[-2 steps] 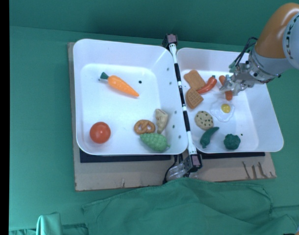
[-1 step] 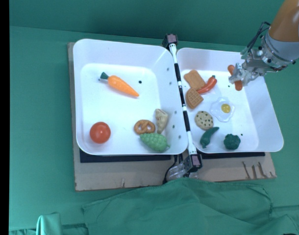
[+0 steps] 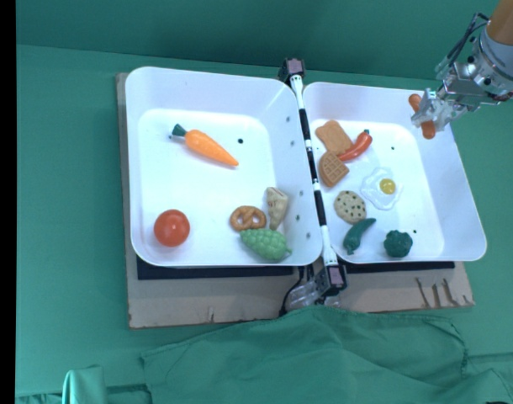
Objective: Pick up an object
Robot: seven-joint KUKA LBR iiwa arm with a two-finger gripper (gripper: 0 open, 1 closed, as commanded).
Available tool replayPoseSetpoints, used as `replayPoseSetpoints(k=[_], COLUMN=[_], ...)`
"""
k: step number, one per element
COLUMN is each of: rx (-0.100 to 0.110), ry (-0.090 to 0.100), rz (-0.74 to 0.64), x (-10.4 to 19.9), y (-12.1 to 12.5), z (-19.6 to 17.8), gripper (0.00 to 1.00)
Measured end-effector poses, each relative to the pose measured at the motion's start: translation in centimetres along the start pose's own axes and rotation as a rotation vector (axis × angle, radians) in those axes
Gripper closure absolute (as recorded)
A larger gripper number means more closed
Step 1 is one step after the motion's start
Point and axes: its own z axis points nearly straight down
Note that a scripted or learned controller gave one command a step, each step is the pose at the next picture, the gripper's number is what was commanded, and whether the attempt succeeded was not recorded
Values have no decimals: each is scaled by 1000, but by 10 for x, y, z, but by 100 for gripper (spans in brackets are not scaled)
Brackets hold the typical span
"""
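Camera view: the pincer (image 3: 428, 116) is clamped on an orange sausage (image 3: 422, 114), long axis slanting upper-left to lower-right.

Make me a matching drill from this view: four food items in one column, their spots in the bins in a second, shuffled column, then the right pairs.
Items
1. carrot
2. tomato
3. fried egg
4. broccoli

Spots
A. left bin, near-left corner
B. right bin, near-right part, beside the green pepper
C. left bin, far part, lying at a slant
D. right bin, middle, right of the cookie

Pairs: 1-C, 2-A, 3-D, 4-B
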Motion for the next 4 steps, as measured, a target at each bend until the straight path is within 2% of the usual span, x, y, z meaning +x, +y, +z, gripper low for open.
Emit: replayPoseSetpoints(k=[1,2,4], rx=[0,2,7], ry=[1,1,5], rz=[0,0,-5], x=[1,0,99], y=[0,0,20], z=[-47,-65,-34], gripper=[100,100,100])
